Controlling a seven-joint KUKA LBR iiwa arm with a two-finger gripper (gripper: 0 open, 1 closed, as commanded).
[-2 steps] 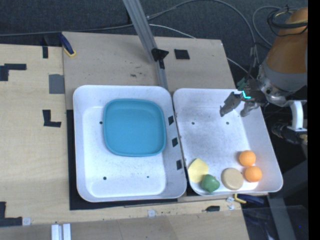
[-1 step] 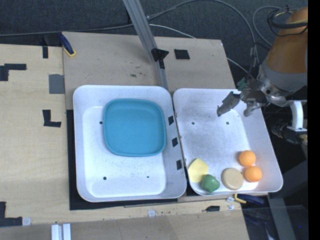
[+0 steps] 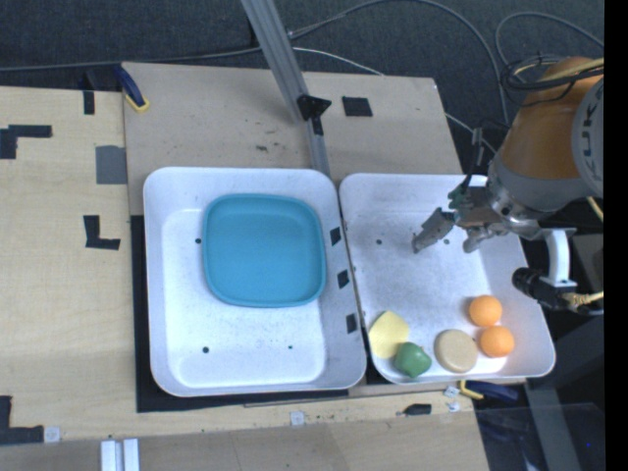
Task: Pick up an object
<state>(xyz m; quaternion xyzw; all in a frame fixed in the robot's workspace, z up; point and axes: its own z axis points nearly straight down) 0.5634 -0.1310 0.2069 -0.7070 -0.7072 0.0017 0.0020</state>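
Note:
My gripper (image 3: 453, 237) hangs over the middle of the right bin (image 3: 392, 204), its two fingers spread open with nothing between them. Along that bin's near edge lie a yellow piece (image 3: 389, 333), a green piece (image 3: 412, 360), a beige round piece (image 3: 455, 350) and two orange balls (image 3: 485, 310) (image 3: 497, 340). All of them lie well below and apart from the fingers. The arm with its orange band (image 3: 549, 126) comes in from the right.
The left bin (image 3: 177, 361) holds a square blue plate (image 3: 263, 249). A grey metal pole (image 3: 285, 57) slants across the bench behind the bins. Cables run over the dark floor at the back right.

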